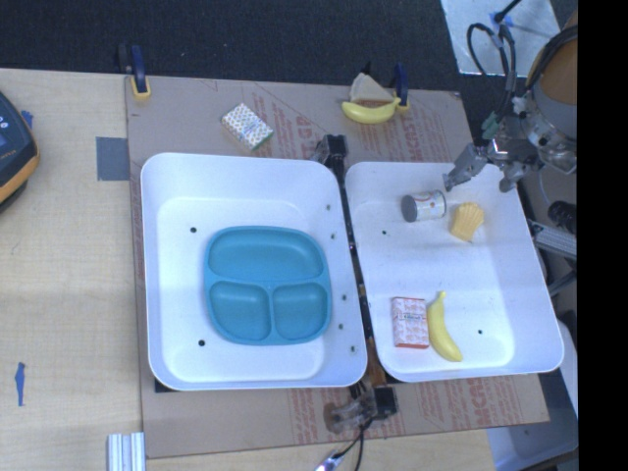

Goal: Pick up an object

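— Camera view: where's the grey two-finger gripper (483, 167)?
— At two o'clock, fingers spread apart over the right white bin (510, 292), holding nothing.
— And the objects?
— A small silver can (424, 206) lies just at its eight o'clock beside a yellow corn piece (467, 221); a yellow plastic banana (444, 328) and red-white box (409, 322) sit at five o'clock.

Light wood bench (69, 292) with brown cardboard sheet (294, 116) on top. Dark carpet floor (245, 18) behind. Bright, even light.
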`<state>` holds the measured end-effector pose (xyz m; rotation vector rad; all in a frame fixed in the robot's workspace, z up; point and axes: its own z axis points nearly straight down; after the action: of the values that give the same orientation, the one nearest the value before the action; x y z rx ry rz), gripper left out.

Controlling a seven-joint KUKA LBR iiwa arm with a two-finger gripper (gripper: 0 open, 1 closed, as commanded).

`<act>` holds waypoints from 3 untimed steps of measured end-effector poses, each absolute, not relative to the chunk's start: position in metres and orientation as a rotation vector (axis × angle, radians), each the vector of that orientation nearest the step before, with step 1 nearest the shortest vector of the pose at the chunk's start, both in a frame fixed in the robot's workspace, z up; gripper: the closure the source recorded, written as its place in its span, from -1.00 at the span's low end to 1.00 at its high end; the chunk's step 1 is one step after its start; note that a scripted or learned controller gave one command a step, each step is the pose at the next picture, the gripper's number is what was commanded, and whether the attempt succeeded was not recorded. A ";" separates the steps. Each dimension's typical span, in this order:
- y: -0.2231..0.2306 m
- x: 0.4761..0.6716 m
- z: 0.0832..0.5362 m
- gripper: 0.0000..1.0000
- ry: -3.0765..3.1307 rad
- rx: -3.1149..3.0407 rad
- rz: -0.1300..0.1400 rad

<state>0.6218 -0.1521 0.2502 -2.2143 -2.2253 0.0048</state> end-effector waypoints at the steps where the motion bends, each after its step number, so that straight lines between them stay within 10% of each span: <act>1: -0.210 0.548 0.140 -1.00 -2.224 -2.215 0.008; 2: -0.163 0.612 0.092 -1.00 -2.228 -2.213 0.005; 3: -0.145 0.525 0.116 -1.00 -2.226 -2.214 0.005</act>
<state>0.5248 -0.1451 0.1157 -2.2136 -2.2256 0.0047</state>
